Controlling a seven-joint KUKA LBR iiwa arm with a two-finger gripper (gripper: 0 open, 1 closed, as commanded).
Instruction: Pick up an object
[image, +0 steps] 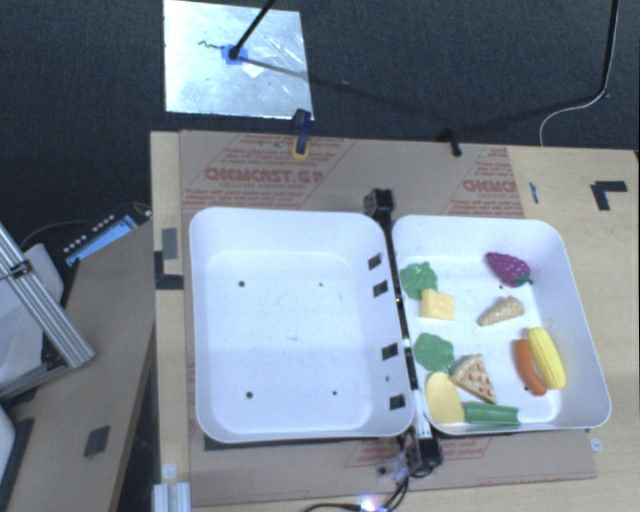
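Nothing lifted yet: you have every toy food lying in the right bin (575, 300), e.g. grapes (508, 267) far right and corn (546, 357) beside a carrot (528, 367). Jaws' state: cannot tell. The whole pick remains.

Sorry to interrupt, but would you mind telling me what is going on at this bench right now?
Nothing is being handled at this moment. Two white bins sit side by side: the left bin and the right bin. The right one holds the toy food, including purple grapes, a cheese cube, a corn cob and a carrot. No piece has been lifted yet.
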